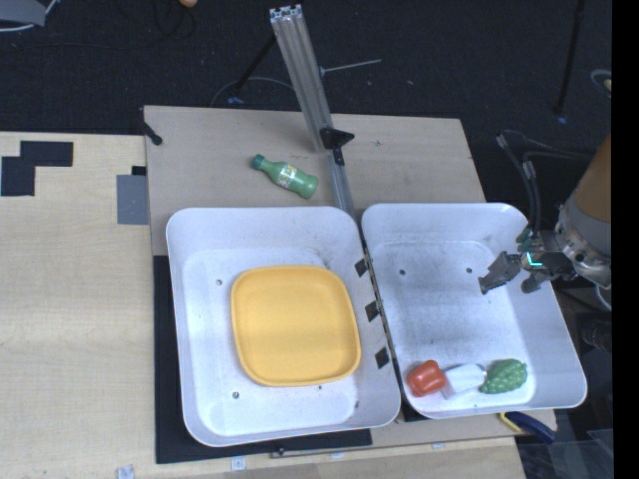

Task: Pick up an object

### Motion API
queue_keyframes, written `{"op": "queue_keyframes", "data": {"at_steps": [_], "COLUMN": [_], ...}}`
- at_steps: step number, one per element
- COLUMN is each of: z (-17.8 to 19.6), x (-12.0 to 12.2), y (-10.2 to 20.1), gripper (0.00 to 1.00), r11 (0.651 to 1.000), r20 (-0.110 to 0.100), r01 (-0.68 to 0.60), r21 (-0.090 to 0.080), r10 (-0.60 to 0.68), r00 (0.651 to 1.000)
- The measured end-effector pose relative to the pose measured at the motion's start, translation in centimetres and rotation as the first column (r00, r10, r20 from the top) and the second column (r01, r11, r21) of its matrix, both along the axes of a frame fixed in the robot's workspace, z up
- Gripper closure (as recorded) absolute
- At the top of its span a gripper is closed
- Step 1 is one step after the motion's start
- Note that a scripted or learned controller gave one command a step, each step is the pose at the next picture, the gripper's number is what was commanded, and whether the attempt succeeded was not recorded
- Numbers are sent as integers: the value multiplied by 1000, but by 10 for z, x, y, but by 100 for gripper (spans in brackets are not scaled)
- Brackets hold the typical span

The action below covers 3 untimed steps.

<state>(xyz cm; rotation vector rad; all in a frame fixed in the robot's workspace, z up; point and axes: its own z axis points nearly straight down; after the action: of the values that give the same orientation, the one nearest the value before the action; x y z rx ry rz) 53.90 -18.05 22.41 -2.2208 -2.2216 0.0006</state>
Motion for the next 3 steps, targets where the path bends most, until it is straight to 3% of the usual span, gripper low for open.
{"op": "queue_keyframes", "data": {"at_steps": [1,3], "z": [0,-99], "x": [0,-18], "y": [0,9], "gripper": [0,0], "r11": [1000,1000], "r20": [0,-4], "r01": [0,-1], "r21": [0,1], "r10": [0,1], "r00": [1000,1000]}}
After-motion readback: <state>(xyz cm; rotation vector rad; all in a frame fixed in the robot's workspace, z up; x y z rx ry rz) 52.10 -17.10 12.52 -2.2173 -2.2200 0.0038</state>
